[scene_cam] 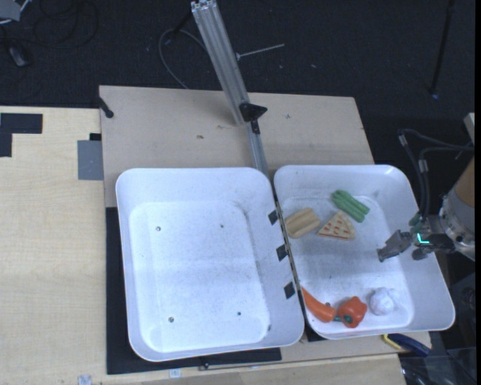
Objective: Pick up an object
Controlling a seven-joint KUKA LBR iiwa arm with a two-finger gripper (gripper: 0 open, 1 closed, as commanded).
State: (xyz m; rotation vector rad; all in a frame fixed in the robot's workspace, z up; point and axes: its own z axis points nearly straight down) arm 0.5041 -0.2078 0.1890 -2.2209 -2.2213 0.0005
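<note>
Left bin [144, 207]: large shallow white tray, nothing picked from it or set in it as far as can be seen

Right bin [385, 179]: same make, holds all the loose items

Gripper [394, 245]: over the right bin's right rim, dark fingers pointing left; whether they stand apart or together cannot be told, and nothing shows between them

Orange-red item [337, 310]: long, at the near edge, left of the white lump

Tan block [301, 222]: against the divider

Wedge [337, 228]: triangular, tan, just beside the block

Green item [350, 204]: oblong, above the wedge

White lump [381, 300]: near corner, nearest the gripper

Progress, judged: pick not yet made; every item lies in the bin; descent, closing and lifting remain
</note>
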